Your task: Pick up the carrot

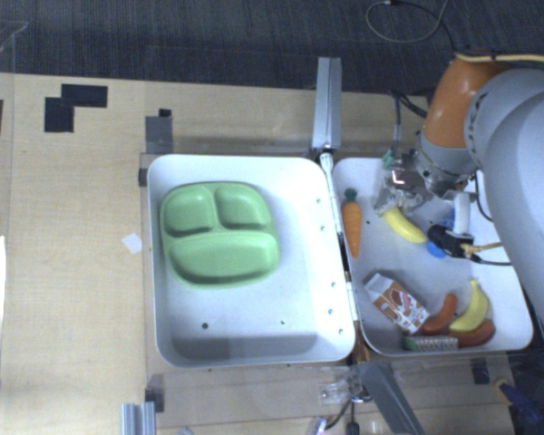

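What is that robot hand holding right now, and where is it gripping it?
It cannot be told. The hand sits at the upper end of a banana; the carrot lies apart by the bin's left wall, untouched.

Orange carrot [352, 227] with green top, lying lengthwise against right bin's left wall, top pointing away

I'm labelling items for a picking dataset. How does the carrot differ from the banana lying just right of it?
The carrot is orange with a green top; the banana is yellow. The carrot lies lengthwise against the bin's left wall; the banana lies diagonally, farther in, right under the gripper. Both are slim and lie flat in the right bin.
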You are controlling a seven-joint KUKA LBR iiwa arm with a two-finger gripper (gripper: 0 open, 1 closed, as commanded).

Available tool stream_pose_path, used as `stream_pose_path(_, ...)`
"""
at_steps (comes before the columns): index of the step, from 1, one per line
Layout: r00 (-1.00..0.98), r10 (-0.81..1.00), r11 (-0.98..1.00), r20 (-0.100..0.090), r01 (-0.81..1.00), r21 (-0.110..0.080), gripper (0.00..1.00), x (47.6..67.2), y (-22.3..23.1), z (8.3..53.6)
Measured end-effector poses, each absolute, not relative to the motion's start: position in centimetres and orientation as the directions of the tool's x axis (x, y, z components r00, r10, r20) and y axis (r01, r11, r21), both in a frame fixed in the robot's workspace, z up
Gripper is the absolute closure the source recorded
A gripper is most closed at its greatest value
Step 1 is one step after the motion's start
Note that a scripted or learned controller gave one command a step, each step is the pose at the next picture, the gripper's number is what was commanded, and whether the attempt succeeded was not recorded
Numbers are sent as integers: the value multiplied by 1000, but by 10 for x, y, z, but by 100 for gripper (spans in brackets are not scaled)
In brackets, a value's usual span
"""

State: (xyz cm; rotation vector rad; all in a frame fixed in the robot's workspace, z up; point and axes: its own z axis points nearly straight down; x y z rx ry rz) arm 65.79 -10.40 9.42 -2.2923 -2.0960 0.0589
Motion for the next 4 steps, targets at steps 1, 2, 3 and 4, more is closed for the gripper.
stream_pose_path(1, 151, 988, -151, -1, 988, 8, 100, 609, -169, 236)
stream_pose_path(2, 386, 923, -386, 2, 923, 3, 100, 558, -78, 261)
stream_pose_path(3, 352, 936, -352, 1, 936, 3, 100, 488, -110, 249)
stream_pose_path(4, 254, 967, -254, 1, 967, 2, 100, 490, -1, 194)
